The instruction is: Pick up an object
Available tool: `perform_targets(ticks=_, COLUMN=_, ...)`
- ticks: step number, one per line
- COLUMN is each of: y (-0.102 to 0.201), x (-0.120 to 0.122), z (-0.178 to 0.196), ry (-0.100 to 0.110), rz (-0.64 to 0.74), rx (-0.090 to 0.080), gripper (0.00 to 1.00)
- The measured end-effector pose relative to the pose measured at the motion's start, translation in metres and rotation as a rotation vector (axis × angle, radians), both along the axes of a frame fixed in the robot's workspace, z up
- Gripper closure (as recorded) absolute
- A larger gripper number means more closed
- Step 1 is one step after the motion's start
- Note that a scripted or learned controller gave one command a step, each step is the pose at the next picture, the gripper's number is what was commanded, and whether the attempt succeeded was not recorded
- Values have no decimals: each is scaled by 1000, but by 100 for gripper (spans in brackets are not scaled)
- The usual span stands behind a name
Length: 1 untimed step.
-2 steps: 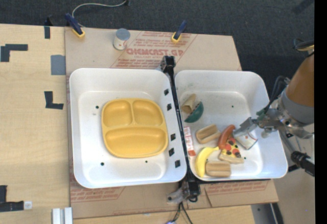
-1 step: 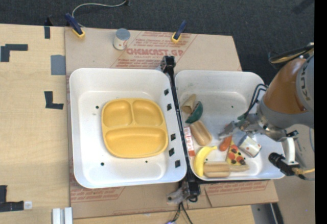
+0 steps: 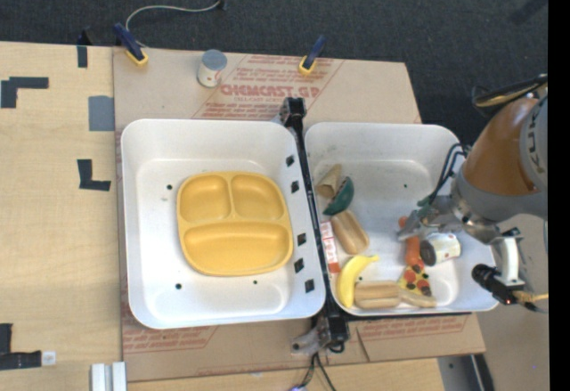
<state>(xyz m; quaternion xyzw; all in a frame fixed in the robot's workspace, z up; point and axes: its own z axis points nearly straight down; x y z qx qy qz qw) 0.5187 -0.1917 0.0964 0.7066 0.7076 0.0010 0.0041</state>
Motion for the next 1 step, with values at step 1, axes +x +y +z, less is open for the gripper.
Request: perform_targets(ticks=1, y=119, x=-35, z=88, ry=9, rz=1, rx=6, gripper=100)
